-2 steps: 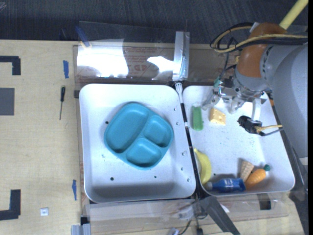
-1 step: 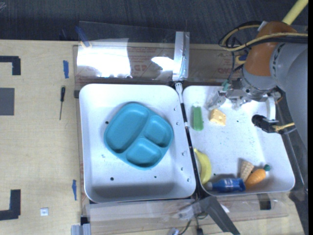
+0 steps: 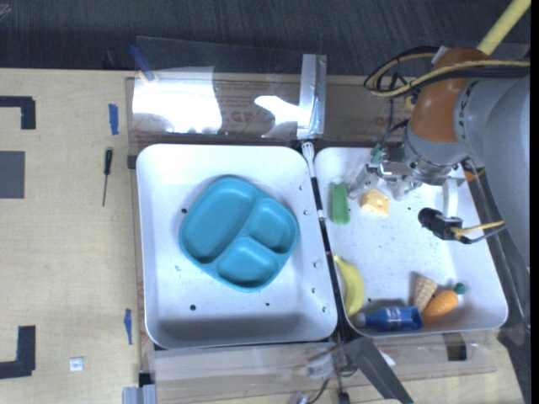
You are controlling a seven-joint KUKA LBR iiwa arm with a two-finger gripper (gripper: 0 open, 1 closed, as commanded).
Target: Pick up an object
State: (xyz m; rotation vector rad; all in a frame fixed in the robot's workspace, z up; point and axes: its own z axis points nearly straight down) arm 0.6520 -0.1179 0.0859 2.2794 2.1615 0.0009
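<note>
Two white bins, blue tray (image 3: 240, 231) left (toys right)

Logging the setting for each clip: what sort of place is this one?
Probably a robotics lab bench for pick trials: two shallow white bins sit side by side, one holding a blue divided plastic plate, the other toy food like a yellow banana, with blue tape marks on the wooden bench.

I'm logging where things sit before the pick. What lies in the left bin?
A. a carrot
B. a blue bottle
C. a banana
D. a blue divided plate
D: the blue divided plate lies alone in the left bin, while the banana, blue bottle and carrot lie in the right bin.
</note>
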